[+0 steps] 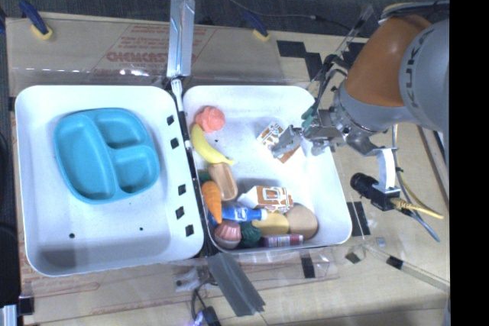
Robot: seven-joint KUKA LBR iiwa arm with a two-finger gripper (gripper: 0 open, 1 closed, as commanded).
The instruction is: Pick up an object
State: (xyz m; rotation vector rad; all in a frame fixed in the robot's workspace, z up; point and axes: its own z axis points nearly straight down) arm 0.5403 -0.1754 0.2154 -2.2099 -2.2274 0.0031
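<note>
Jaws (289, 141) look clamped on a small orange-white carton (273, 138) over my right bin (328, 164), above the banana (208, 146).

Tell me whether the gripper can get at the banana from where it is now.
Probably yes. The banana lies exposed at the right bin's left side, nothing on top, and the gripper hovers over the same bin with open floor between them.

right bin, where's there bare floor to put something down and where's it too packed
In the right bin, bare floor lies along the back wall, past the pink ball, and in the middle strip between the banana and the gripper. The front is crowded: carrot, small carton and other toy foods packed together.
</note>
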